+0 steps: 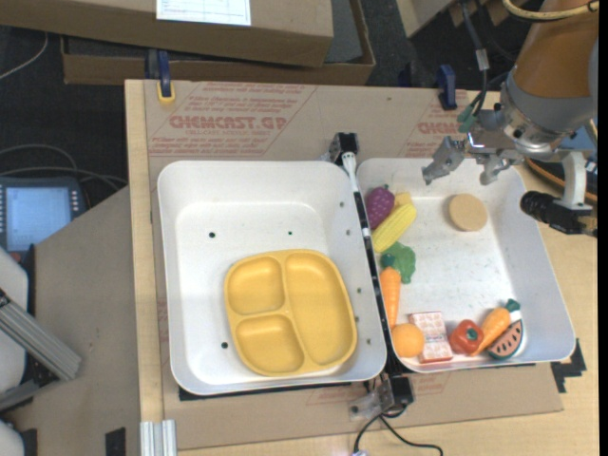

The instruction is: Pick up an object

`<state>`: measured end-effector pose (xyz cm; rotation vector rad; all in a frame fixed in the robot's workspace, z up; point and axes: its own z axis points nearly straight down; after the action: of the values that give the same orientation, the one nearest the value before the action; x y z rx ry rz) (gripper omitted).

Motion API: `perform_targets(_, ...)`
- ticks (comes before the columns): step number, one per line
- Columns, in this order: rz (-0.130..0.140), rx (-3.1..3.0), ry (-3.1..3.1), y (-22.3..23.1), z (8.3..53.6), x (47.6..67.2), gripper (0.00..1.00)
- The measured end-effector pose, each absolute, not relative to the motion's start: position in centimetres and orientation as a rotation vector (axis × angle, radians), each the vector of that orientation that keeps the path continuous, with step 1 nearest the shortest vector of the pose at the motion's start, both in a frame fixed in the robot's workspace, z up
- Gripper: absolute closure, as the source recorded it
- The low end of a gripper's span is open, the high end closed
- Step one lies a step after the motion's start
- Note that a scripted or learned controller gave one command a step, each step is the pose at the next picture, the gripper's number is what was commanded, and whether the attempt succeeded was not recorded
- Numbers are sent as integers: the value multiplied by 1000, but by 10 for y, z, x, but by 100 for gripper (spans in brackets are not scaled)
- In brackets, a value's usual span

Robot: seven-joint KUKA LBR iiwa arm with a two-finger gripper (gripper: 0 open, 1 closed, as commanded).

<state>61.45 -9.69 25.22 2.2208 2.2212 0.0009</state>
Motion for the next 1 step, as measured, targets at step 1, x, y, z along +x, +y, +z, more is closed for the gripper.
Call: perform_targets(1, -4, 2221, 2229, -67, 180, 651, 0)
